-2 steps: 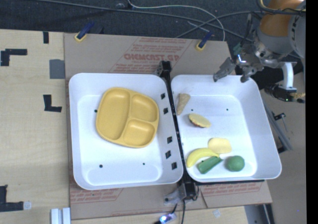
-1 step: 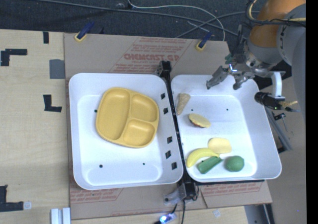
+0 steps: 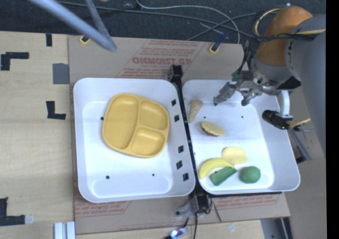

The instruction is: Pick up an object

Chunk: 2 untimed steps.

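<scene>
Nothing lifted yet. Claw spread wide and empty above the right bin, near the flat slice. Descent, closing and lifting all left.

Grey arm with orange band, metal end effector.

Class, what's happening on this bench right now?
A robot arm reaches in from the right, its hand open above the right bin, holding nothing. Toy foods lie in that bin: a banana, a lime, and a few others. The left bin holds a yellow plate.
</scene>
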Motion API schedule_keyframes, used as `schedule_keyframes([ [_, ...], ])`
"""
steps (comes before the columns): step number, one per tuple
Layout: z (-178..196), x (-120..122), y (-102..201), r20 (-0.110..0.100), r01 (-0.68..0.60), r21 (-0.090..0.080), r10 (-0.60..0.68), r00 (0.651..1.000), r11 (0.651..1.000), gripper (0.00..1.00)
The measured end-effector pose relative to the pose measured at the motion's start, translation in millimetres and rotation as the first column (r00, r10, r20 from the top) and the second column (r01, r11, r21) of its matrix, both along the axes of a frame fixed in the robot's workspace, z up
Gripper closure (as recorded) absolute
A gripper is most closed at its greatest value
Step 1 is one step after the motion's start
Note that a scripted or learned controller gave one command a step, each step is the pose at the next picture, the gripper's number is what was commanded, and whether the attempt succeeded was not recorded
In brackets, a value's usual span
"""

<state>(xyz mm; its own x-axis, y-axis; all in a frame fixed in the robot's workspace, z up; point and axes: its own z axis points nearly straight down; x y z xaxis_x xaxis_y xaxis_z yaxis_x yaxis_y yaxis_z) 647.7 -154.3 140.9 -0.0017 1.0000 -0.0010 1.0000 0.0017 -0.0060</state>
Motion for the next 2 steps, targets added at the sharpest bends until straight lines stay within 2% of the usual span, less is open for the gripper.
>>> schedule_keyframes([
  [1,-54.2,-1.5,0.7,0.000,0.000,0.000,0.000,1.000,1.000,0.00],
  [2,-40.6,0.1,1.5,0.004,-0.002,0.000,0.002,1.000,1.000,1.00],
])
